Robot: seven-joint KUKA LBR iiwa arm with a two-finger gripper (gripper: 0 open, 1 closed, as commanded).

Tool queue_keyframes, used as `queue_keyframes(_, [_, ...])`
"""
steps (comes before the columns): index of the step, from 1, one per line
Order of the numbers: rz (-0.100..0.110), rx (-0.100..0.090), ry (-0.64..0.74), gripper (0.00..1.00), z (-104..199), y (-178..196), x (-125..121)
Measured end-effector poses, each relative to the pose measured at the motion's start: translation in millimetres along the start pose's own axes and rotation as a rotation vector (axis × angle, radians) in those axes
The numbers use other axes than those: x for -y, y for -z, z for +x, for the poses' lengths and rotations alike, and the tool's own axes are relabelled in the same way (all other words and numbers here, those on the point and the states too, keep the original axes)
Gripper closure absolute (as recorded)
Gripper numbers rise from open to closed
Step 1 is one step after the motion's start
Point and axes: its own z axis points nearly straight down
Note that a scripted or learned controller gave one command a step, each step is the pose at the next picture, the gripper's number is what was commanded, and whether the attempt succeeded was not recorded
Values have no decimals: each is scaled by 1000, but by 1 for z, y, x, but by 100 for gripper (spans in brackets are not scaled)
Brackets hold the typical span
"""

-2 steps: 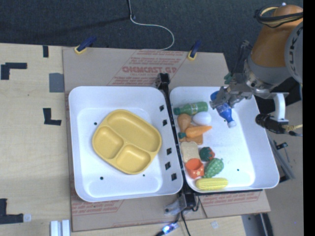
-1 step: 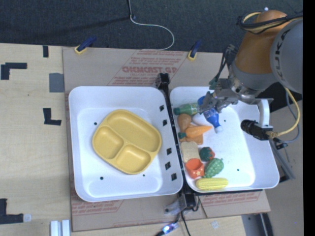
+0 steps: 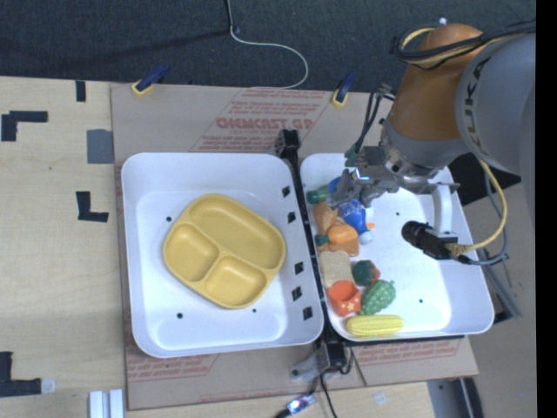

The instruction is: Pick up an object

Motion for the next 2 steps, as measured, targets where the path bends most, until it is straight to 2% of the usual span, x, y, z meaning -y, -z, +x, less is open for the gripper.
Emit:
queue_keyframes(1, [2,1,-1,100,50,-14,17])
queue_keyframes(2, [-1,0,2,100,103,-4,22])
